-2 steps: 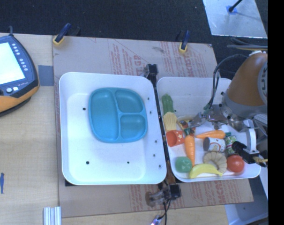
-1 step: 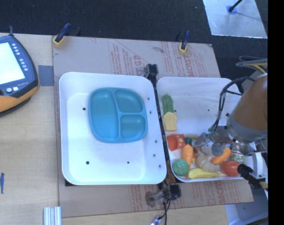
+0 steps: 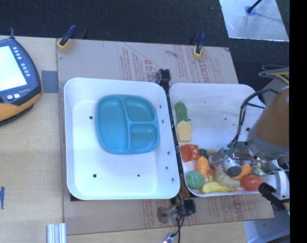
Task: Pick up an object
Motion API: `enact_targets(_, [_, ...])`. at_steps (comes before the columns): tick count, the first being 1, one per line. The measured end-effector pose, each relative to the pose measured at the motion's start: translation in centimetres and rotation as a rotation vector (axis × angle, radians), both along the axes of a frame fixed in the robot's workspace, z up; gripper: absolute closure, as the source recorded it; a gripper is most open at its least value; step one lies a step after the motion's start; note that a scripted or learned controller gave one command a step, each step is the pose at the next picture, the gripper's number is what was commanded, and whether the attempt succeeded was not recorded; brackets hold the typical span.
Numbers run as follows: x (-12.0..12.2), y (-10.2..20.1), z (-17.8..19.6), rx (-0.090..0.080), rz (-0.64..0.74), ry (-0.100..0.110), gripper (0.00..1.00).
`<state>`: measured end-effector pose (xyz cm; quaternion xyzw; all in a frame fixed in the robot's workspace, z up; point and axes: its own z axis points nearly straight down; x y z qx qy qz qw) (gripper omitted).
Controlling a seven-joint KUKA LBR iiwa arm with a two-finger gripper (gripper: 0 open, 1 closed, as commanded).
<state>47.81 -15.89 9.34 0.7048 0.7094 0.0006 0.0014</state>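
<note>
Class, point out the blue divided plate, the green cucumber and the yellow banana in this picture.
blue divided plate (image 3: 127, 124): camera view, centre divider.
green cucumber (image 3: 181, 112): camera view, mid-body.
yellow banana (image 3: 218, 187): camera view, middle of its curve.

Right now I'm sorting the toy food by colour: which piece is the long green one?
The cucumber, lying at the far end of the right bin beside the divider. The other green piece is round and sits near the front.

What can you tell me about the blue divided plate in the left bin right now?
The blue divided plate is a light blue, plastic-looking tray with rounded corners and three compartments: one tall section on its left, two smaller ones stacked on its right. All three look empty. It lies flat, right side up, turned slightly off square, in the upper middle of the left bin, resting on the bin floor. Nothing else touches it; the gripper is over the right bin.
</note>
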Motion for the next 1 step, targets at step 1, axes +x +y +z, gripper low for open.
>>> enact_targets(1, [0.1, -0.04, 1.15, 0.001, 0.005, 0.0, 1.0])
